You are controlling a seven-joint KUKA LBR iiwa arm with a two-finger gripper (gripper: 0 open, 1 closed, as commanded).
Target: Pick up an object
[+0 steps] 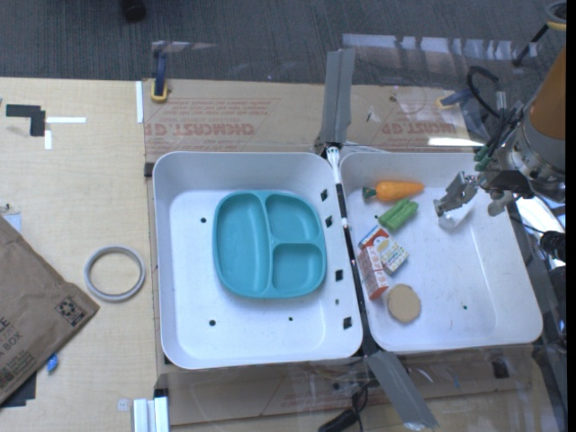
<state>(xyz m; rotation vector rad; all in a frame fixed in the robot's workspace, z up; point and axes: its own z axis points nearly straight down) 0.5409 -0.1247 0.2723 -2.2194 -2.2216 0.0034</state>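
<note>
Carrot (399, 189), a small toy lying at the back of the right bin (504, 331) just above a green piece (398, 214), looks light, stiff and a bit slippery; I'd grip across its thick orange middle. Near it, to its right, the pincer (471, 197) hangs over bare bin floor, fingers apart, holding nothing

On your bench, a roll of clear tape (114, 272) lay left of the bins, a brown cardboard box (31, 309) sat at the left edge.
</note>
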